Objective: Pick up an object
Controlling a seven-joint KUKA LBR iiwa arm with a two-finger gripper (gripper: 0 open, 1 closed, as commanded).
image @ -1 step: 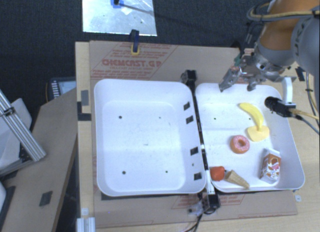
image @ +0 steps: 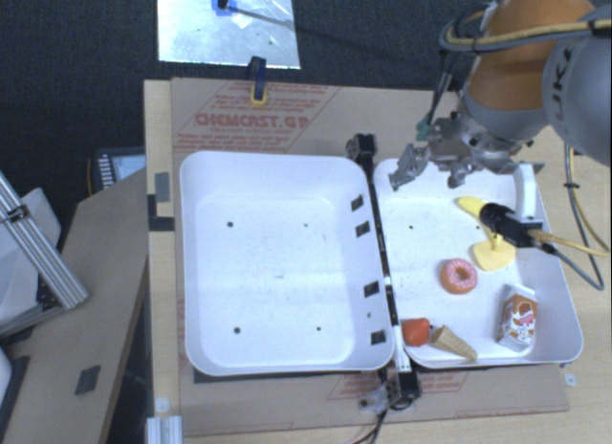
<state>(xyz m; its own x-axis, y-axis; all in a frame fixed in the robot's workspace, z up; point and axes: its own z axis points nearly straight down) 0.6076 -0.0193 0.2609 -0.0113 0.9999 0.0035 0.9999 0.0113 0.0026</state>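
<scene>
Seen from above, the gripper (image: 432,169) hangs over the upper part of the right bin (image: 421,241), fingers spread apart with nothing between them. Lower in that bin lie a pink donut (image: 459,276), a small carton (image: 517,320) standing upright, and an ice-cream cone (image: 449,341) lying flat, its tip pointing toward lower right. The left bin (image: 273,260) fills the frame's centre left.

Printed in red on the cardboard sheet (image: 251,107) at twelve o'clock of the left bin (image: 275,262): "CHEMCAST", trailing characters unclear.
</scene>
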